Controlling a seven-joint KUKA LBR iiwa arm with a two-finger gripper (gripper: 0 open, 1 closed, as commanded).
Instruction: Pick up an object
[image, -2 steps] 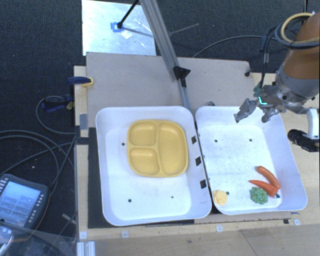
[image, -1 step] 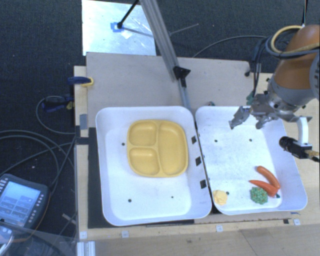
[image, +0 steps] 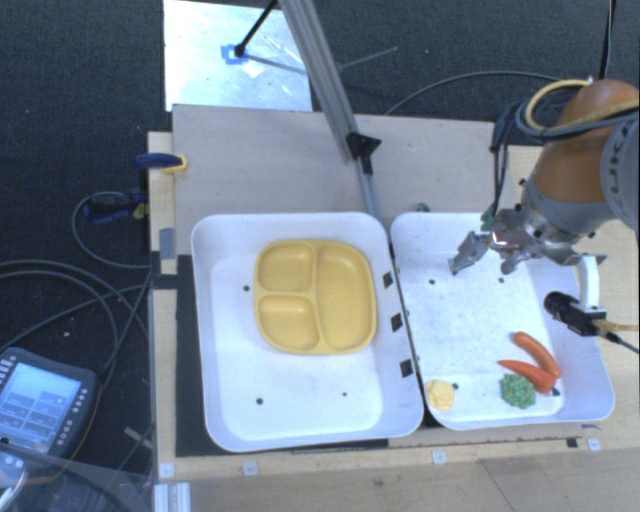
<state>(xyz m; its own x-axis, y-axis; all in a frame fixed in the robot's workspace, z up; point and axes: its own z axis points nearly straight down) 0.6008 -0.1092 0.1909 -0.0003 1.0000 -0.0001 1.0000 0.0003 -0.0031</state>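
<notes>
Plainly our gripper (image: 488, 255) hangs spread and empty, well apart from the sausages (image: 533, 360) and broccoli (image: 517, 391); crowded against the bin (image: 600, 400) wall, they could foil our grasp.

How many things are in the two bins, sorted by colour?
Yellow: 2, the divided plate in the left bin and a small lump in the right bin.
Orange-red: 2, the sausage-shaped pieces at the right bin's near right corner.
Green: 1, the broccoli-like piece.
Total: 5
</notes>
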